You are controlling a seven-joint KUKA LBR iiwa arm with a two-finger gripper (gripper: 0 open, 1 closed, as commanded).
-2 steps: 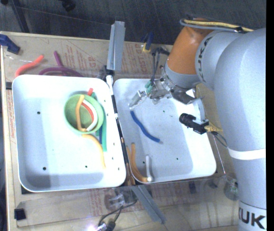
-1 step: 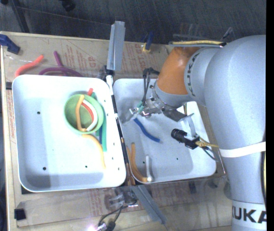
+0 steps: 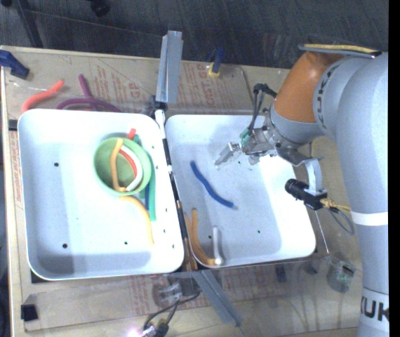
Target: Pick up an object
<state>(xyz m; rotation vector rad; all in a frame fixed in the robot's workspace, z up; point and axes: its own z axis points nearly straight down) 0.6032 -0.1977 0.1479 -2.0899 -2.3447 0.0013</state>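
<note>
In the right bin point(image 3: 295, 237) lies a thin blue curved strip point(image 3: 208, 183), left of centre. A tan curved piece point(image 3: 194, 236) and a short white stick point(image 3: 216, 244) rest near that bin's front left corner. My gripper point(image 3: 236, 150) hangs over the upper middle of the right bin, up and to the right of the blue strip, and its fingers are spread apart with nothing between them. In the left bin point(image 3: 60, 223) sits a green bowl point(image 3: 114, 166) with orange, red and yellow strips across it, plus a green strip point(image 3: 151, 192) beside it.
A grey metal bar point(image 3: 168, 62) stands at the back between the bins. Orange and purple cords point(image 3: 81, 100) lie on the bench behind the left bin. A black fitting with a cable point(image 3: 305, 190) hangs by the right bin's right wall.
</note>
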